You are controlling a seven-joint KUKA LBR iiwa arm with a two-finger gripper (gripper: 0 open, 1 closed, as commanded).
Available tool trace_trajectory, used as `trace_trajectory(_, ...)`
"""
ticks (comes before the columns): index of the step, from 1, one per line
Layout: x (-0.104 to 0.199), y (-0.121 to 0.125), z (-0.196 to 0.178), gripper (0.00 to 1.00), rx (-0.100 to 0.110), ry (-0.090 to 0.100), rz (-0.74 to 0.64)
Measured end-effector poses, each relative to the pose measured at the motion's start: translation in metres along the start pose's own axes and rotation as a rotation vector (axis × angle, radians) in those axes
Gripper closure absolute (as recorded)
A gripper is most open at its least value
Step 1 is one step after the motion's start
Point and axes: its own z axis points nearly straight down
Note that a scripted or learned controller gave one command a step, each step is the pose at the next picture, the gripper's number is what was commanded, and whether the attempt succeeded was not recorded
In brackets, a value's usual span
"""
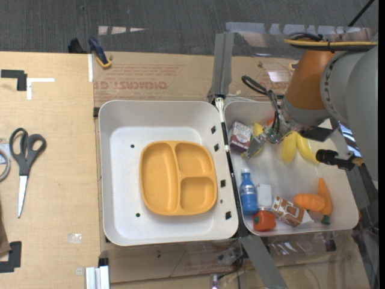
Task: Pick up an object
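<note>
Arm: grey with an orange band, reaching down into the right bin.
Claw: low in the right bin's far left part, just beside the purple packet; whether it is wide or narrow I cannot tell.
Bananas: in the right bin, just right of the claw.
Blue bottle: right bin, near its left wall.
Tomato, small carton, carrots: along the right bin's near side.
Yellow divided plate: in the left bin.
Scissors: on the worktop, left of the left bin.
</note>
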Motion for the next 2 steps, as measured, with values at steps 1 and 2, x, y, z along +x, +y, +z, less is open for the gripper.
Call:
trace_trajectory(1,0.000,0.001,-0.010,1.00,0.001,-0.003,-0.004)
trace_trajectory(2,0.013,0.056,-0.159,1.00,0.001,0.000,0.070)
